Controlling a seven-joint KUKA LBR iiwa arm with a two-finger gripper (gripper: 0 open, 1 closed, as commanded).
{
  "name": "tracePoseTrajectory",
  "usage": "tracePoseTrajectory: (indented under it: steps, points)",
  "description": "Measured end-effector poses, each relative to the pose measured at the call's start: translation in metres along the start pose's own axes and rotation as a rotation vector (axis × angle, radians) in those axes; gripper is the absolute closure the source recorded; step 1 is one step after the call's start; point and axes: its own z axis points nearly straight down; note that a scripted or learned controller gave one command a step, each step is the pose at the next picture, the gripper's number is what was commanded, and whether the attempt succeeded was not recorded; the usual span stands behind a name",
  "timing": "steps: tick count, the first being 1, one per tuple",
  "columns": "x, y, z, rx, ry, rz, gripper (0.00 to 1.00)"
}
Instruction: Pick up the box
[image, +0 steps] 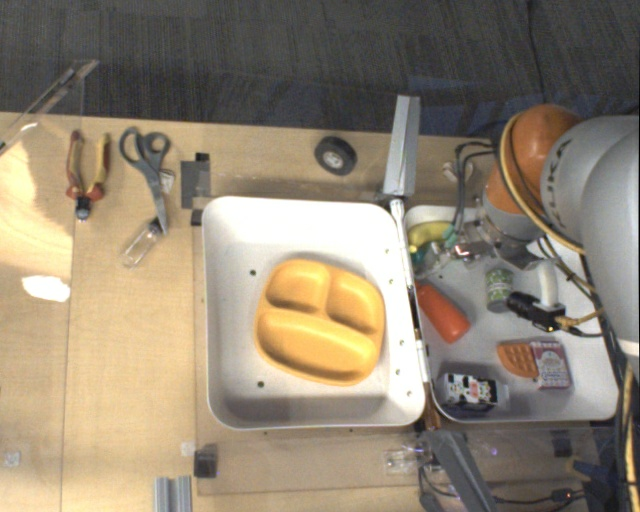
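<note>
The box (552, 365) is small, pink and maroon, and lies flat near the front right of the right bin (600, 408). An orange ridged piece (516, 358) touches its left side. My gripper (462, 247) hangs over the back left corner of that bin, well behind the box and apart from it, just beside a yellow-green item (430, 235). The grey arm with its orange band (535, 140) comes in from the right and hides the bin's back right part.
The right bin also holds an orange-red carrot-like piece (442, 309), a small green can (499, 288) and a black-and-white packet (470, 390). A large yellow bread-shaped object (320, 320) fills the middle of the left bin (230, 400). Scissors (150, 165), pliers (86, 172) and a tape roll (336, 155) lie on the bench.
</note>
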Motion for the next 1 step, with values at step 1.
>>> tracePoseTrajectory:
  steps: [1]
  points:
    - [-0.0581, -0.0331, -0.086, -0.003, -0.001, -0.12, 0.0]
